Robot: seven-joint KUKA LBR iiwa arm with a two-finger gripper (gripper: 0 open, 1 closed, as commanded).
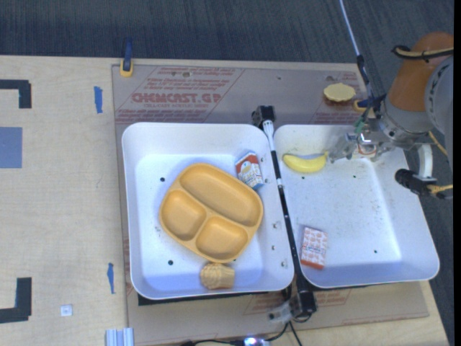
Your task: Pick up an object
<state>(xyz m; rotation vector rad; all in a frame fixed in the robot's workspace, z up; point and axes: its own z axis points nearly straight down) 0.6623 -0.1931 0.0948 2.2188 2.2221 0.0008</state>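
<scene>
Two white bins side by side. Left bin [137,193] holds three things: one yellow-orange divided tray [210,211] w/ three compartments, one small red-and-white carton [248,169] just beside the tray's upper right edge, one waffle cone [217,274] touching the tray's near edge. Right bin [389,229] holds two: one banana [304,162] near its far left corner, one red-and-white packet [313,246] by the near left wall. One round tan cookie-like item [339,93] lies outside, on the cardboard sheet [180,92] under the bins.

Bench is pale wood [57,193] w/ blue and black tape marks; dark carpet [216,13] beyond.

Gripper [344,150] sits at the right bin's far edge, just right of the banana — can't tell if it's open or shut, too small and cluttered w/ cables. Arm [421,85] is cut off at the right.
</scene>
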